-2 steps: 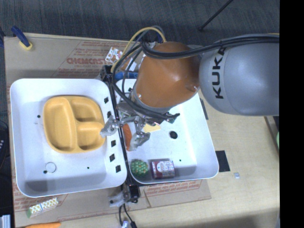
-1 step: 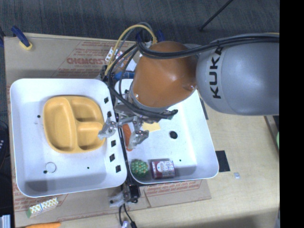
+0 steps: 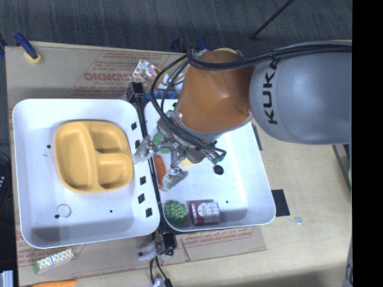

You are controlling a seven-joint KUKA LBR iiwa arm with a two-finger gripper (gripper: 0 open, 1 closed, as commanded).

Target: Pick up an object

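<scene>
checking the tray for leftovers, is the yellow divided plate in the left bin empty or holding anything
Empty: the yellow plate shows bare compartments.

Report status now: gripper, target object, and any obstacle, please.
Gripper low in right bin, beside orange object. Nothing seen held. Green ball and red can nearby.

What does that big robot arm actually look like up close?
The arm is smooth, rounded grey with black KUKA lettering, then a broad orange band. Black cables loop beside it. The gripper below is bare silvery metal.
</scene>
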